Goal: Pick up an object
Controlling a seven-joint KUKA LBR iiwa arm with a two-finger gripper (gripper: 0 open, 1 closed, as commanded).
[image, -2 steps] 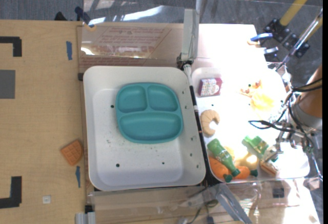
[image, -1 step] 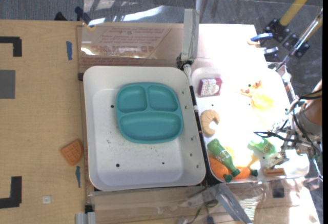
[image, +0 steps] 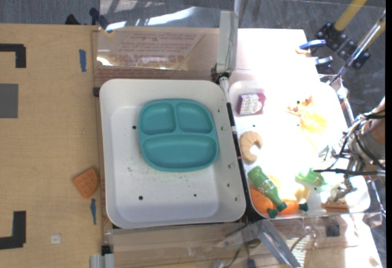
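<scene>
The teal plate (image: 177,135) is the thing to steer by. It has three little sections and lies flat in the middle of the left white bin (image: 116,199), with nothing on it. It looks like a spot kept ready for food.

All the toys to pick from lie to the right of the plate, in the right bin (image: 269,40). Closest to the plate is a tan croissant (image: 250,145), just over the wall between the bins. Up from it sits a small purple cup (image: 250,103). Below the croissant, a green bottle (image: 267,188) lies across an orange carrot (image: 277,205), so those two touch and would be harder to grab one at a time. Farther right of the plate is a yellow toy (image: 309,118), on its own.

The arm (image: 373,138) waits at the far right, well away from the plate. I cannot tell how the hand is set. Nothing is picked up yet.

Left of the plate, an orange waffle piece (image: 86,182) lies on the brown worktop (image: 43,138), outside both bins.
</scene>
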